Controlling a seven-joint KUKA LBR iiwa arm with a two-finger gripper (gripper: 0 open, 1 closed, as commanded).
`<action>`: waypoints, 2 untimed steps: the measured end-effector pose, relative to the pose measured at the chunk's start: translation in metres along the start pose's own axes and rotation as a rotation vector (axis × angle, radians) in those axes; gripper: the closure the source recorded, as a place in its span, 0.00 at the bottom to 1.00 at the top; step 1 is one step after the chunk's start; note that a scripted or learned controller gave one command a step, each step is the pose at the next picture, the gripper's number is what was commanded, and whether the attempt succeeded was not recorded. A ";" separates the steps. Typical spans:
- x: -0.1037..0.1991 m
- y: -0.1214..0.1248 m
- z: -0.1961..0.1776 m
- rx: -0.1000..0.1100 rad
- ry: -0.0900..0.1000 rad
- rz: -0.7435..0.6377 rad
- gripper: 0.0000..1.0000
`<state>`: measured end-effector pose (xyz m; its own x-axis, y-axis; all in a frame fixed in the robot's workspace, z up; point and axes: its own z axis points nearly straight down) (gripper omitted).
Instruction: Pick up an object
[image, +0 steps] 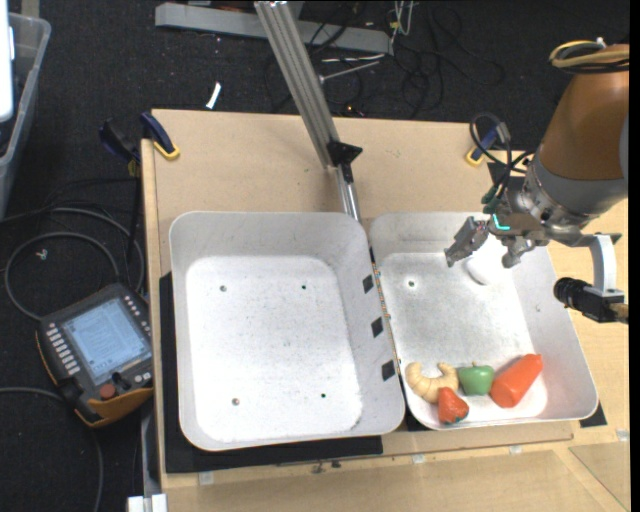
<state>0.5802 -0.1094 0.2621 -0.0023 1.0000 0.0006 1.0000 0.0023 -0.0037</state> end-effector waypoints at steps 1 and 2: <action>0.000 0.001 -0.002 -0.003 -0.001 0.002 0.00; 0.002 0.002 0.042 0.001 -0.001 0.003 0.00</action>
<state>0.5821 -0.1075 0.2205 0.0005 1.0000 0.0000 1.0000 -0.0005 -0.0045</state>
